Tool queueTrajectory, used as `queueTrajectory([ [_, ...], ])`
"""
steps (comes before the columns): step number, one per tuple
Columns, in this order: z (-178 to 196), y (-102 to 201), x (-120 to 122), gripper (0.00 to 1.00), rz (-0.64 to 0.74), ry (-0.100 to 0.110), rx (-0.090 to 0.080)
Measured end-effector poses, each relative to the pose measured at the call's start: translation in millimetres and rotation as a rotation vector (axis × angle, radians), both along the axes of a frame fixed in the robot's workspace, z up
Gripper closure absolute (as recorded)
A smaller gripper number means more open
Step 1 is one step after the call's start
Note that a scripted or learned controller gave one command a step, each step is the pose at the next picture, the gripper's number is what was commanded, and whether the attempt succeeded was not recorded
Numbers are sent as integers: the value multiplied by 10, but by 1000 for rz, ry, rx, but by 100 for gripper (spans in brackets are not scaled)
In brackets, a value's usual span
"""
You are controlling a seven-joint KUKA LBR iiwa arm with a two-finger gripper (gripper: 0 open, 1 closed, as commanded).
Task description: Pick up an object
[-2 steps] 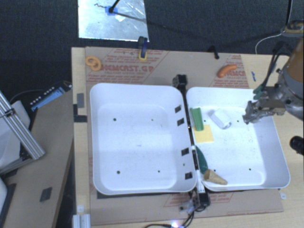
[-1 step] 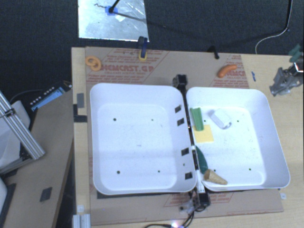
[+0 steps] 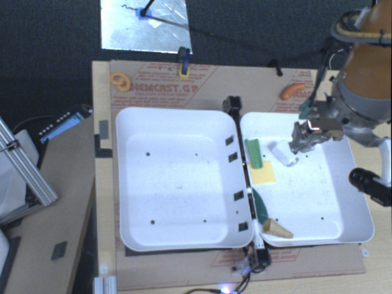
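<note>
A: Tan wedge [image 3: 278,228] lies nearest the camera, at the front edge of the right bin [image 3: 343,225], by the divider. Looks like a cone-shaped piece, on its side.

B: And next to it?

A: Dark green item [image 3: 260,207] just behind the wedge, hugging the bin's left wall. Touching or nearly so; can't tell which.

B: Mid-bin?

A: Yellow flat square [image 3: 264,174], sponge-like, lying flat. A green block [image 3: 253,152] sits at its far-left corner, long axis running front to back, overlapping the square's edge.

B: Claw?

A: The claw [image 3: 300,144] is low over the right bin, right of the green block, with the grey arm [image 3: 361,84] coming in from the right. A small white object [image 3: 283,155] lies just beside its tips, on the bin floor. Can't tell whether the tips are spread or closed, or whether they touch it. Nothing visibly gripped.

B: Left bin?

A: Left bin [image 3: 177,182] is white like the other, with black clips [image 3: 236,158] along the shared wall.

B: Further back?

A: On the desk [image 3: 245,81] behind the bins: orange sausage-shaped thing [image 3: 293,91] at far right, tan ring [image 3: 120,81] at far left, blue-and-yellow clamp [image 3: 183,62] between them. A shiny metal sheet [image 3: 146,17] lies beyond that.
</note>
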State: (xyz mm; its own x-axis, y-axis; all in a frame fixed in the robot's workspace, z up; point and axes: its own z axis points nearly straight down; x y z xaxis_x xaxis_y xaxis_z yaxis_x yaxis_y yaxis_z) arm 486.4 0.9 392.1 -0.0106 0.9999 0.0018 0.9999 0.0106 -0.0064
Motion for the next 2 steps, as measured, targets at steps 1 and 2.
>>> queueTrajectory([
  [1, -26, -550, 2, 100, -14, -9, -3],
  [2, -141, -1491, -6, 100, -19, -9, -6],
])
